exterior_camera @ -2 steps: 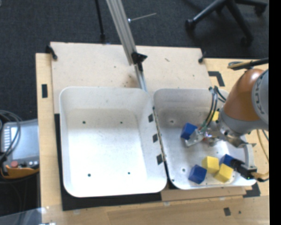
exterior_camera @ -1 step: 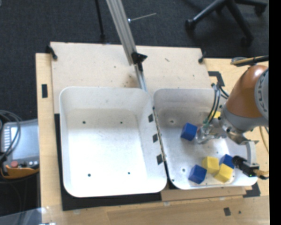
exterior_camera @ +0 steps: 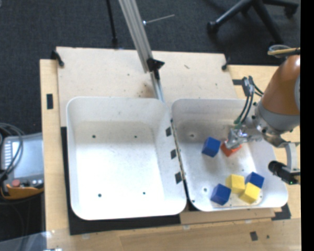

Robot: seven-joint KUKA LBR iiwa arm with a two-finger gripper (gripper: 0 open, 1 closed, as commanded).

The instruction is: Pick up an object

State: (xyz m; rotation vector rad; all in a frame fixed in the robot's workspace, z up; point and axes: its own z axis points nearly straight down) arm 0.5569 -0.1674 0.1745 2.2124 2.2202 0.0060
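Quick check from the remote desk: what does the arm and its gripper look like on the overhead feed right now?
The arm shows a rounded orange band above a grey wrist section. Thin green and dark cables run along its side down toward the tool. The gripper is small, metallic silver-grey. A black fitting sits lower on the arm's side.

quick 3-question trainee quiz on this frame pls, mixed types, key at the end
1. True or false: all the loose blocks lie in the right bin.
2. Which block sits right at the pincer? A) orange block B) green block C) purple block
3. How many blue blocks are in view, and how many yellow?

Key:
1. True; the left bin shows bare floor.
2. A. The orange block lies just under the pincer's tip; whether it is gripped cannot be told.
3. Three blue: one beside the orange block, one at the front, one behind the yellows. Two yellow.
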